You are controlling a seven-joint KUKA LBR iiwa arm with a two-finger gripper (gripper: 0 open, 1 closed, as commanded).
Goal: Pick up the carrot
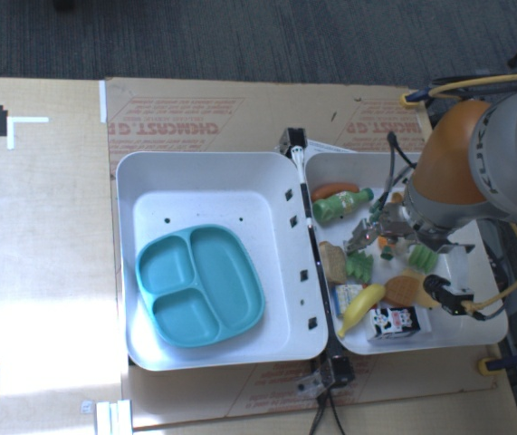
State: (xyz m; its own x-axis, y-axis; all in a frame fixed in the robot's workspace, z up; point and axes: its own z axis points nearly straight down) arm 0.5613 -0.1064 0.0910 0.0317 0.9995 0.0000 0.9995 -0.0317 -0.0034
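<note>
Carrot (333, 189) lengthwise left-right beside green bottle (340, 205), right bin (439, 333).

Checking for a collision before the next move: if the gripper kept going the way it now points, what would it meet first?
Probably the green leafy toy just below-left of the gripper, then the brown item. The carrot lies off that line; depth is unclear.

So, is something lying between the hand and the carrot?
Yes. The green bottle lies right beside the carrot, on the side facing the hand, so it partly blocks the approach.
</note>
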